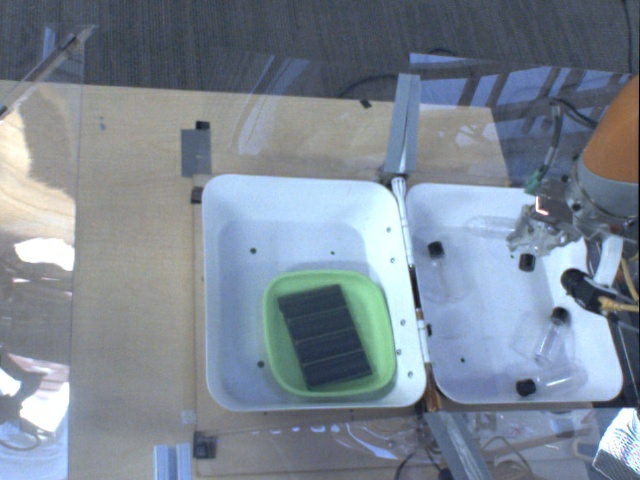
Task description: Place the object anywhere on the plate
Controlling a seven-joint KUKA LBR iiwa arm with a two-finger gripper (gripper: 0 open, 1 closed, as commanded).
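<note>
**Clear vials: easy to miss**

The objs are see-through vials with black caps in the right bin [600, 393]: one vial [548, 336] near the front-right, another [437, 268] by the left wall, well apart from the green plate [375, 298] in the left bin [225, 268]. The plate already carries a dark ridged block [322, 335], so free space is thin. Expect a slip or empty grab w/ clear, round glass. Your tool [537, 236] hangs low over the right bin's back, arm reaching in from the right; can't tell if it's open or closed.
</note>
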